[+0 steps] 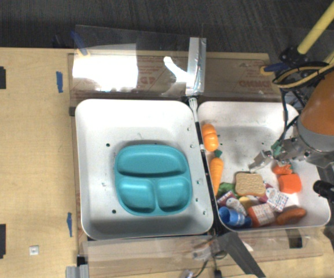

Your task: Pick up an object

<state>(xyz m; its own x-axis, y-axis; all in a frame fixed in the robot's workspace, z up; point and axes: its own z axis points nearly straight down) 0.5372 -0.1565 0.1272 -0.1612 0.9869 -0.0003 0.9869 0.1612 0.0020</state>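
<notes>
The arm (323, 112) reaches in from the right over the right bin (242, 117), and its claw (269, 154) hangs low above the bin floor, just left of the orange block (290, 182) and just above the cracker (249, 184). Whether the claw is open or closed cannot be told from this slanted view, and nothing can be seen gripped in it. The things to pick from lie crowded in the near half of the right bin: two carrots (212, 149) along the left wall, the cracker in the middle, a blue bottle (232, 216) and small packets (265, 210) at the front, and a brown sausage (290, 215) near the front right. The left bin (91, 155) holds a teal tray (153, 177), well apart from the claw. The step in hand seems to be settling on a target and coming down on it. To do it well, the claw should choose one piece with free space on two sides; the orange block or the upper carrot look easier than the packed heap at the front. It should centre over that piece, turn so the grip spans its narrow width, descend straight, and close only once low enough. A skewed approach is likely to nudge neighbours or pinch two at once.
</notes>
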